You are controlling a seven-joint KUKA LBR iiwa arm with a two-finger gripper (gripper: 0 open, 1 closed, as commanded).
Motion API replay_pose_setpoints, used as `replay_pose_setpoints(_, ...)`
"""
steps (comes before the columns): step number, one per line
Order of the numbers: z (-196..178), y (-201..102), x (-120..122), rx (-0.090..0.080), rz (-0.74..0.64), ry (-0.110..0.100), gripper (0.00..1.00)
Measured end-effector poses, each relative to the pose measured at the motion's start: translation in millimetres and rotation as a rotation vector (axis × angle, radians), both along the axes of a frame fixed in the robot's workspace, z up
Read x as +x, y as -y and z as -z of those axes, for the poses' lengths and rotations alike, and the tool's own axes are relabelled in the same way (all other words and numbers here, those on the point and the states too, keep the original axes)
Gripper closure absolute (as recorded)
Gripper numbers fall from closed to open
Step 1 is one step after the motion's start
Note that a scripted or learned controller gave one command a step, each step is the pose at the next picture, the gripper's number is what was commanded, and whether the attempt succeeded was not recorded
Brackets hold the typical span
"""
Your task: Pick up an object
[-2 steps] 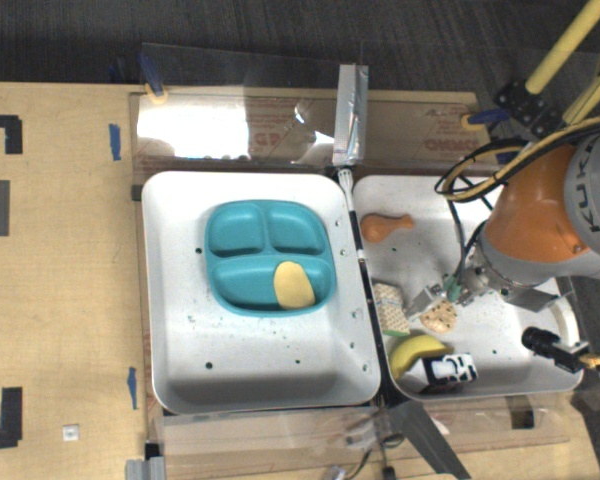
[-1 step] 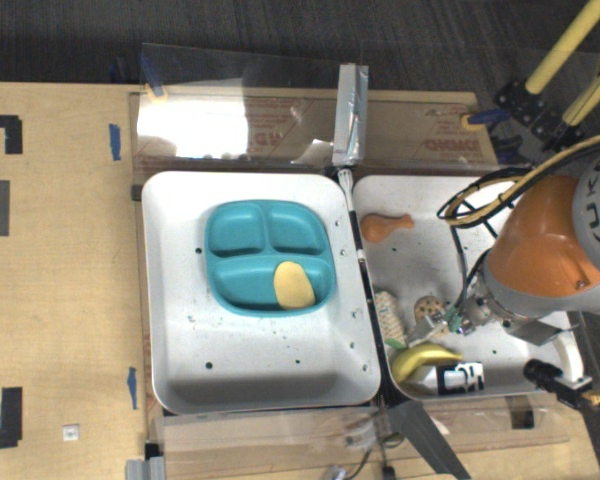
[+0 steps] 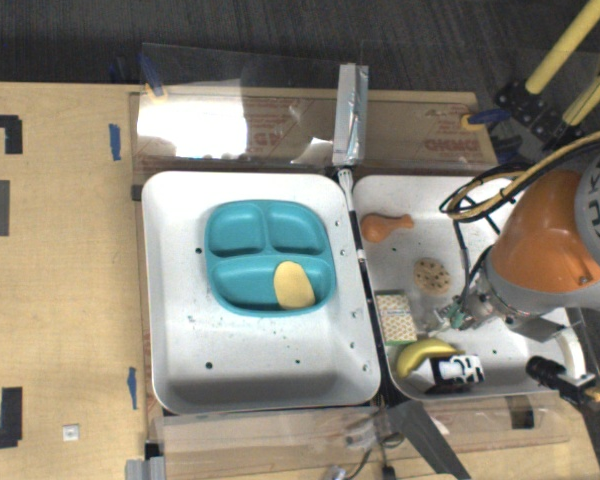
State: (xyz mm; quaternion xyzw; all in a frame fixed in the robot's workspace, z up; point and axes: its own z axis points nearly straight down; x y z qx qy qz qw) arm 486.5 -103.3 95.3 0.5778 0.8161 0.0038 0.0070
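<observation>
Banana (image 3: 421,354) lies at the lower edge of the right bin (image 3: 500,353), yellow, curved, just beside a small black-and-white object (image 3: 458,370) to its right. A patterned square packet (image 3: 396,317) sits just above the banana. Higher in the same bin, a speckled round cookie (image 3: 432,274) and, near the top left corner, an orange drumstick-shaped toy (image 3: 384,227). Gripper (image 3: 458,313) hangs over the middle of the right bin, just above and to the right of the banana; nothing is seen between its fingers, and jaw state cannot be told from this angle. Arm body with orange band (image 3: 545,238) fills the right of the frame. Left bin (image 3: 180,268) holds a teal divided plate (image 3: 250,233) with a yellow oval piece (image 3: 294,285) in its lower compartment.
</observation>
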Motion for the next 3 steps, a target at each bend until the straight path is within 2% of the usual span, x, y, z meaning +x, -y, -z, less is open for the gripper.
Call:
replay_pose_setpoints(1,-87,-47,70,0.004,0.203,-0.016,1.00)
replay_pose_setpoints(2,-86,-46,68,0.003,0.205,-0.020,0.00)
replay_pose_setpoints(3,-20,1,68,0.003,0.057,-0.025,0.00)
